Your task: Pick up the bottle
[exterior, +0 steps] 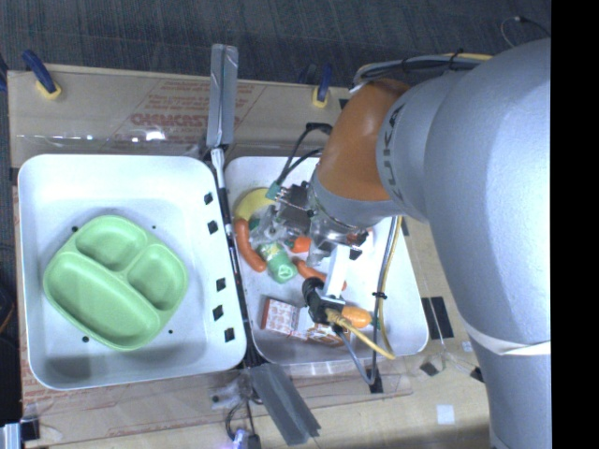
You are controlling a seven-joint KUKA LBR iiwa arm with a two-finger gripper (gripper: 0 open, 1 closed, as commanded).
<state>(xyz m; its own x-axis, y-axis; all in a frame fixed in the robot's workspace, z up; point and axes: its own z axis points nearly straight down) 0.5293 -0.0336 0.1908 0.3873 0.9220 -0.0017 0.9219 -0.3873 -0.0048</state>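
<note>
From the overhead camera, the bench carries two shallow white bins side by side. The left white bin (37,344) holds a pale green plastic divided plate (114,281) with three compartments, lying flat towards the bin's left half.

The grey arm with the orange band (360,152) reaches in from the right and hangs over the right white bin (404,330), covering much of its far and right part. The two-finger gripper (281,224) sits low among the clutter near the middle of that bin; whether it is open or closed cannot be made out.

Just beside the gripper, on its near side, lies a small green plastic bottle (278,266), on its side, its neck towards the gripper. Whether the gripper touches it cannot be told. To the left of the bottle lies an orange carrot-shaped toy (248,246), and a yellow rounded object (251,201) rests beyond it, towards the far left corner. A small brown printed box (279,316) lies near the front edge, with another orange piece (354,317) to its right, touching black cable parts.
</note>
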